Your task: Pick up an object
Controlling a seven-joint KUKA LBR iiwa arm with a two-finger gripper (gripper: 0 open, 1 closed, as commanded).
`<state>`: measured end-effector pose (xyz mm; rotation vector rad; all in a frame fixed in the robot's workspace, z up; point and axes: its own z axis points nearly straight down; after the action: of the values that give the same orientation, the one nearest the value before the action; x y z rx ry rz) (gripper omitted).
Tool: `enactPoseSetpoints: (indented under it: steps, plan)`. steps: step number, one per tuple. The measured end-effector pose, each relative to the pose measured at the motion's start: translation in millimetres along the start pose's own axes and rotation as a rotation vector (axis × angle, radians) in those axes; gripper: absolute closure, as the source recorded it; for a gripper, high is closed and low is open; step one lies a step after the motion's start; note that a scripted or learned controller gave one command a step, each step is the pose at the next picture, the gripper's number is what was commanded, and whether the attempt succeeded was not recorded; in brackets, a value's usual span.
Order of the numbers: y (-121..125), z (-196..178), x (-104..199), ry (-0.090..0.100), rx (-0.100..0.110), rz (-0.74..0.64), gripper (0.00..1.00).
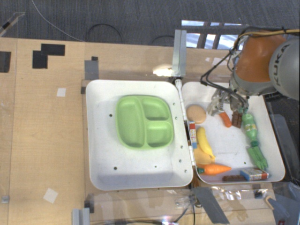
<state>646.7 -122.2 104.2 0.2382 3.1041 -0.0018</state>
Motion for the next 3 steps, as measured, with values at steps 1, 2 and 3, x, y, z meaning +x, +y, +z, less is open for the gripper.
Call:
enactPoseSetpoints:
  steps: [1, 2, 3]
  plan:
    - [4.9, -125.1, -14.2, 0.006, 0.001, 0.19, 1.0]
    - [4.8, -119.8, -12.1, 0.016, 0.003, 0.189, 0.0]
    - [10.4, 9.0, 12.2, 0.027, 0.004, 0.343, 0.0]
